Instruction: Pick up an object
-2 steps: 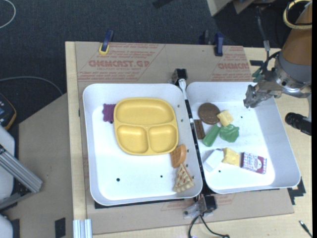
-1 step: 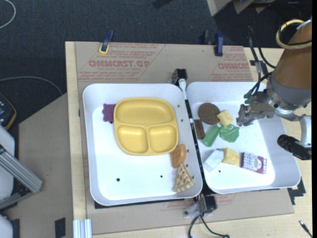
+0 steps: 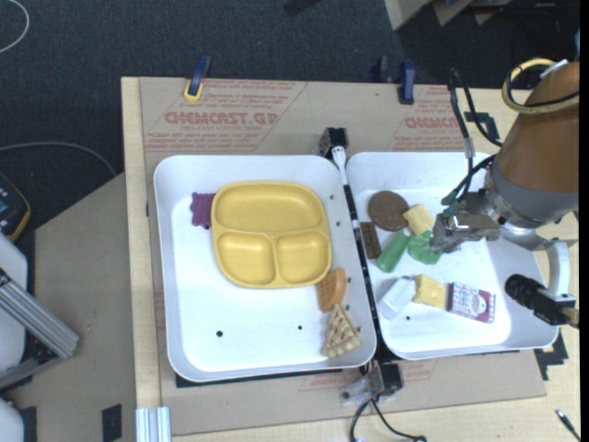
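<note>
A purple scrap [image 3: 201, 209] lies against the left edge of the yellow divided plate [image 3: 271, 232], which fills much of the left bin [image 3: 184, 339] and leaves little bare floor except in front of it. Just off the plate's lower right corner rest a small browned pastry [image 3: 332, 289] and, below it, a waffle cone piece [image 3: 340, 331], both pushed toward the bin's right wall. Right of the plate, across the divider, the right bin [image 3: 515, 330] holds the likely targets bunched together: a brown round disc [image 3: 387, 210], a dark bar [image 3: 370, 240], a pale yellow block [image 3: 419, 218], a green bottle-like toy [image 3: 394, 251], a white item [image 3: 398, 295], a yellow wedge [image 3: 428, 290] and a red-and-white packet [image 3: 470, 301]. The gripper [image 3: 445, 235] hangs low over this cluster, farthest right of the plate, seemingly placed above the green toy and yellow block where a blind grab has the best odds. Whether its jaws are parted or closed cannot be told, and nothing is seen between them.
</note>
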`<state>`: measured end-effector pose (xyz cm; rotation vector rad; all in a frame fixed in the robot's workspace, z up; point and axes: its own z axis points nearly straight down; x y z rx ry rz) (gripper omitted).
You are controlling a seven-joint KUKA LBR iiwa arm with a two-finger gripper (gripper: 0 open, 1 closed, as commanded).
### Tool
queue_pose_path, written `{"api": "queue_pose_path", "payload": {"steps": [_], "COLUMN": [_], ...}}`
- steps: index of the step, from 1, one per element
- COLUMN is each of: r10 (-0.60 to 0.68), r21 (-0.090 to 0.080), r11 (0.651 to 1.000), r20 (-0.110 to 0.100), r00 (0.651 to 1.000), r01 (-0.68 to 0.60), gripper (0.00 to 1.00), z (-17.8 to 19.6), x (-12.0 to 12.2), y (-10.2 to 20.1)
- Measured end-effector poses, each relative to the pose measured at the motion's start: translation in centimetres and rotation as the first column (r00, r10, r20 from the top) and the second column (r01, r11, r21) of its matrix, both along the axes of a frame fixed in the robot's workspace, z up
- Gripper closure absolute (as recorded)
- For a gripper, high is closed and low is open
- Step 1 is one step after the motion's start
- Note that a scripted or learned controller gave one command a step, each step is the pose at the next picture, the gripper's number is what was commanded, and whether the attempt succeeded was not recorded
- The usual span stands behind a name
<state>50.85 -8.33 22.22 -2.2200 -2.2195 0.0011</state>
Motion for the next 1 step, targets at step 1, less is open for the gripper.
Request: {"api": "queue_pose_path", "payload": {"steps": [1], "r10": [0.002], "r21": [0.002], "r11": [1.000], "r20": [-0.001], "r00": [1.000], "r01": [-0.002], "gripper": [1.00], "z": [0.58], "x": [-0.96], "y": [1.95]}}
